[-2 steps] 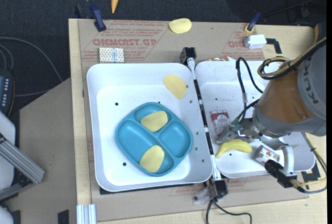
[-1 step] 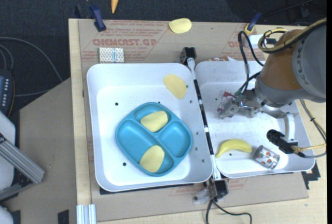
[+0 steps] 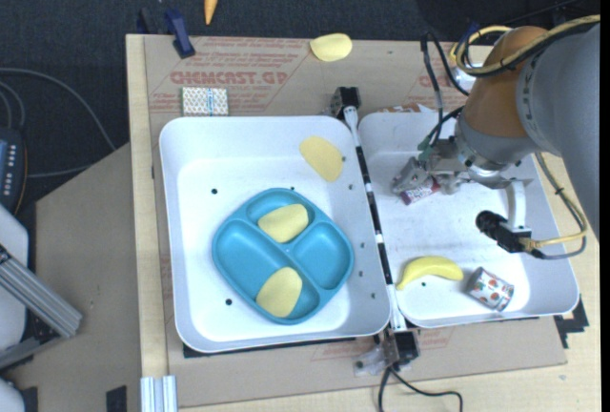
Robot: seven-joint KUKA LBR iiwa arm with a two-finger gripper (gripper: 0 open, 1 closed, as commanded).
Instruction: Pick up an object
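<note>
Nearest the camera, in the right bin (image 3: 562, 291), a yellow banana (image 3: 429, 270) is seen lying near the front wall, with a small red-and-white can (image 3: 490, 288) just beside it to the right. In the left bin (image 3: 181, 210), a blue divided plate (image 3: 281, 255) is set toward the front; one yellow piece (image 3: 280, 292) lies in its near compartment and another (image 3: 284, 222) in its far compartment. A third yellow piece (image 3: 322, 157) rests on the bin floor behind the plate, close to the dividing wall. Farther back in the right bin, the gripper (image 3: 417, 181) is lowered over a small dark red-and-white packet (image 3: 416, 195); whether the packet is pinched cannot be told. Beyond the bins, a yellow lump (image 3: 331, 47), a patterned packet (image 3: 205, 100), a blue clip (image 3: 177, 32) and a small orange carrot (image 3: 211, 5) are noted.
</note>
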